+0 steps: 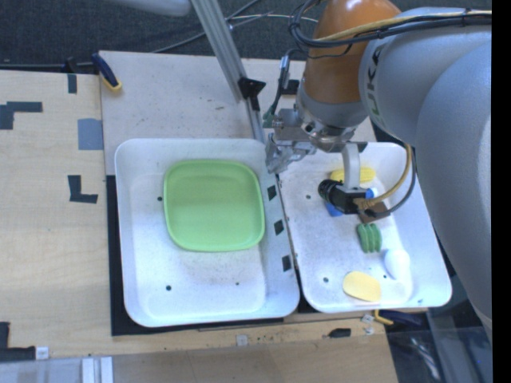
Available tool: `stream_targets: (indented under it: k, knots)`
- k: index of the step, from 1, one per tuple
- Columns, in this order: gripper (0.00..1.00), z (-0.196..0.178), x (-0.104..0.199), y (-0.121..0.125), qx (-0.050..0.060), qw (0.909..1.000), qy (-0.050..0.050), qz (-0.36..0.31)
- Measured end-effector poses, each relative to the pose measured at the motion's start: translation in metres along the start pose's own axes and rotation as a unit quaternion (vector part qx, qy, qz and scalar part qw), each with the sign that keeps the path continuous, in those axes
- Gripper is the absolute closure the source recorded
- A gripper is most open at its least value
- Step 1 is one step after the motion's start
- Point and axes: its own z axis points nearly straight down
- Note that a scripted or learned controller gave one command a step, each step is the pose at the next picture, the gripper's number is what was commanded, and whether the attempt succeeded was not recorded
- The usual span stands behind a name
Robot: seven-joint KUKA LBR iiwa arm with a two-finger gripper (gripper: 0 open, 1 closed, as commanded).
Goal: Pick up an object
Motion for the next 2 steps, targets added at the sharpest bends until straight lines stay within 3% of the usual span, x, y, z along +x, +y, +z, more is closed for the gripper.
stream_targets:
  k: [1, 2]
  knots:
    - [1.00, 0.0170, 0.0473, 0.0257, 0.001, 1.0000, 0.000, 0.000]
    - [0.00, 0.0159, 0.0454, 0.0260, 0.000, 1.0000, -0.001, 0.001]
